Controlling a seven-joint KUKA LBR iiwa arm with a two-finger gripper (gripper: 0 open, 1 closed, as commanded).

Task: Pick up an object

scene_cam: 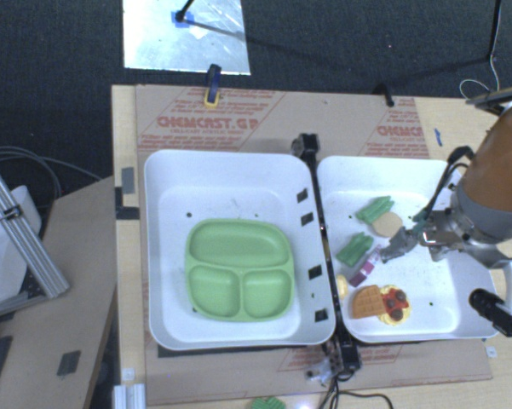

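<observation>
Gripper (pixel 398 247): low over right bin (pixel 443 318), opening cannot be told. Beside it: tan disc (pixel 387 225), two green pieces (pixel 374 209) (pixel 355 248), purple piece (pixel 364 270). Nearer: waffle toy (pixel 380 302). Left bin (pixel 166 228): green divided tray (pixel 238 268). Cardboard-topped desk (pixel 264 118).

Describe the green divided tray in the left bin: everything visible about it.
The green divided tray is pale green, looks like smooth plastic, and is a rounded rectangle with a raised rim. It has three compartments: one wide one along the far side and two smaller ones side by side nearer the camera. It lies flat and right side up on the floor of the left bin, roughly central, slightly toward the near wall. Nothing lies in it and nothing else touches it.
</observation>
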